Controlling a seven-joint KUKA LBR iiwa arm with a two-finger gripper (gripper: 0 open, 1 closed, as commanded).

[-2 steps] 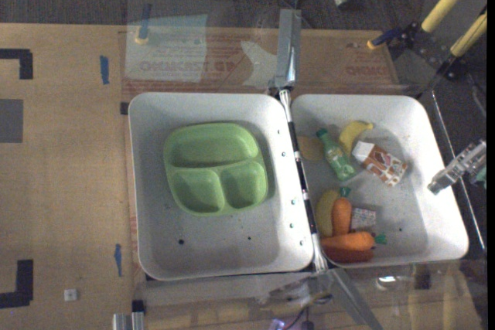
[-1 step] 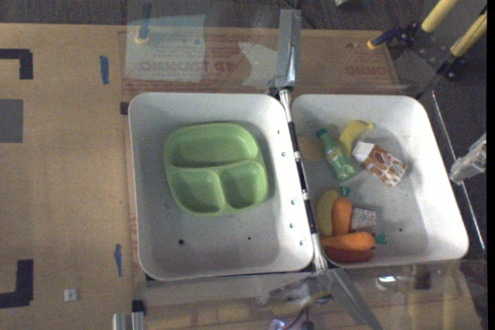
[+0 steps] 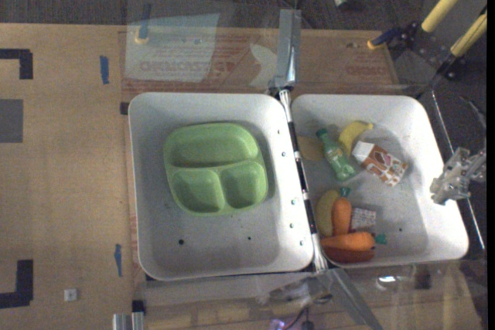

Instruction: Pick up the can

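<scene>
Camera view, one entry per item.

Hand (image 3: 455, 180): at the right rim of the right bin (image 3: 418, 101), hanging over the bin's bare right side. Whether it is apart or together I cannot tell, and nothing is seen held in it.

Can (image 3: 363, 218): judged to be the small pale-labelled piece low in the right bin. It lies left of the hand and nearer the bottom of the view, well apart from it. Its long axis is too small to tell.

Neighbours: carrot (image 3: 349, 241) just below the can and seeming to touch it. An orange piece (image 3: 341, 216) is close on its left. Carton (image 3: 380, 164) and bottle (image 3: 335, 154) lie farther up.

Room: bare bin floor lies between hand and can, so the right side looks the freer approach. The left and lower sides are crowded.

Left bin (image 3: 147, 189): holds a green plate (image 3: 216, 166).

Surface (image 3: 62, 166): tan board under both bins.
</scene>
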